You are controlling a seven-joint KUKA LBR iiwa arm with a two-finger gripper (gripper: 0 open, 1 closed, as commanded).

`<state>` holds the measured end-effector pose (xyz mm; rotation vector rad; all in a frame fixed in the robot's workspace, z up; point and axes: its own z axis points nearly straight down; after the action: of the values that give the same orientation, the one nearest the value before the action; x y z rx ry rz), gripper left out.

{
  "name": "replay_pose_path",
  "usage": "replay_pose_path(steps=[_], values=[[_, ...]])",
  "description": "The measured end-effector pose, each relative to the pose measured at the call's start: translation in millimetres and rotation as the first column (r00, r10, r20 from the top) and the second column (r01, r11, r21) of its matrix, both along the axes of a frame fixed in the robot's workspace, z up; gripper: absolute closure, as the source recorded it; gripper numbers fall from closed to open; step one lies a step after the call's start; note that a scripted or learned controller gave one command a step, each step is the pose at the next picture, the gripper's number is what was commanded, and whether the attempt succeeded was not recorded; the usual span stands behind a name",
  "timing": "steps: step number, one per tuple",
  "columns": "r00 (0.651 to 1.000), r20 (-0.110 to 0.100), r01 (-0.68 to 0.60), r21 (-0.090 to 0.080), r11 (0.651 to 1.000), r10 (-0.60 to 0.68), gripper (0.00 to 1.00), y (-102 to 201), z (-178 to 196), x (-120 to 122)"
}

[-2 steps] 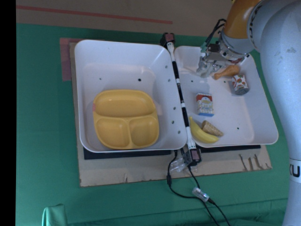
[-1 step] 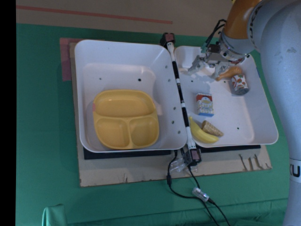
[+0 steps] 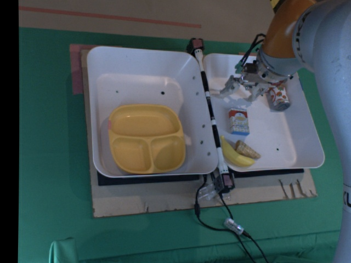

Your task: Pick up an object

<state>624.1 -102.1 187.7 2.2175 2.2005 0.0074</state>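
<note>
Pincer [image 3: 239, 93] hangs over the upper middle of the right bin [image 3: 307, 152], its pale fingers [image 3: 226, 89] spread apart with nothing between them. You have four candidates in that bin: a small carton [image 3: 238, 121] just below the pincer, a can [image 3: 278, 98] lying beside the wrist, and a banana [image 3: 236, 154] touching an ice-cream cone [image 3: 248, 149] near the front rim. The carton looks light and stiff with flat sides, probably the easiest hold across its narrow width. The can seems rigid but may roll. The left bin [image 3: 98, 64] holds a yellow divided plate [image 3: 146, 138]
</note>
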Motion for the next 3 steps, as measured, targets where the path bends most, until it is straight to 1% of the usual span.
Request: replay_pose_path(steps=[1,2,3], values=[[1.000,0.005,0.000,-0.001,1.000,0.000,0.00,3,0,-37],[1.000,0.019,0.008,-0.006,1.000,-0.008,1.00,-2,17,-34],[1.000,0.019,0.008,-0.006,1.000,-0.008,0.00,-1,17,-34]])
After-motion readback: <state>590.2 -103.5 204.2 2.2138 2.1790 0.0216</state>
